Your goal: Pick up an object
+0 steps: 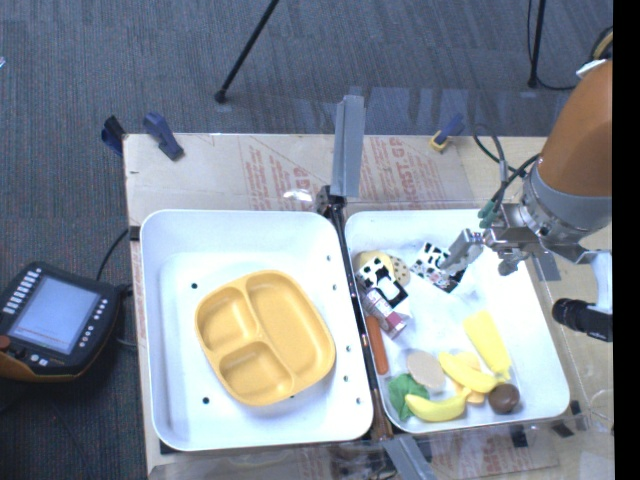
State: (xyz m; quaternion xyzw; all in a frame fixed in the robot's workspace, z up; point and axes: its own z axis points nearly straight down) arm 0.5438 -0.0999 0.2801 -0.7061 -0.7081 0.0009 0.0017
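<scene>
Black-and-white patterned toy under the gripper, right bin

Black-and-white patterned toy (433, 259), small and blocky, sits toward the far middle of the right white bin (556, 368), touching or just under the tips of the grey two-finger gripper (452, 264). The arm reaches in from the right, wrist tilted down and leftward, likely so the fingers clear the bin wall. How wide the fingers stand I cannot tell, nor whether the toy is between them; too small and dark there.

Near side of the same bin: yellow plastic banana (438, 406), yellow wedge-shaped block (487, 340), brown round piece (503, 398), green leafy toy (400, 393), crowded together. Judgement: the isolated toy makes the easier target.

Left white bin (160, 268) holds a yellow three-compartment plastic plate (263, 336), lying flat, well apart from the gripper.
</scene>
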